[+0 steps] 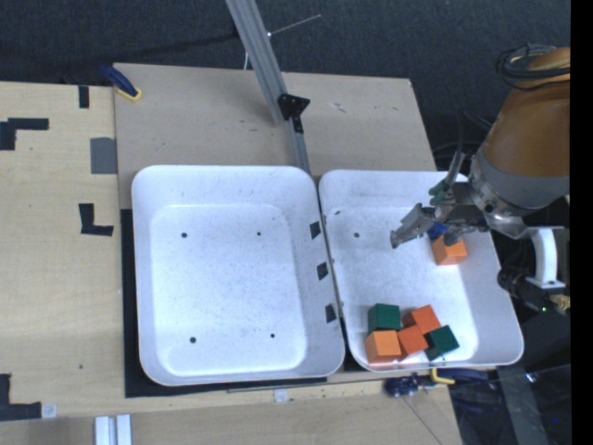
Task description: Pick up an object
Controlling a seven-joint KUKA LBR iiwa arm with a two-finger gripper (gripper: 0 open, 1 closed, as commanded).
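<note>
Gripper over right bin, finger state unclear, orange block beside it, no legible writing.

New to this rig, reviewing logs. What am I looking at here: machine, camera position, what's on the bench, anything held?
One camera, fixed above the bench, looks down at a slant. The arm, grey with an orange band, reaches in from the right; it is a robot arm that a program moves to pick up an object. Its gripper hangs over the right bin. An orange block sits just beside it, but I cannot tell whether it is held or lying on the bin floor. Near that bin's front edge is a cluster of blocks, orange and green, pressed together. The left bin sits beside it, their rims touching. A metal pole crosses the bench at the top.
</note>
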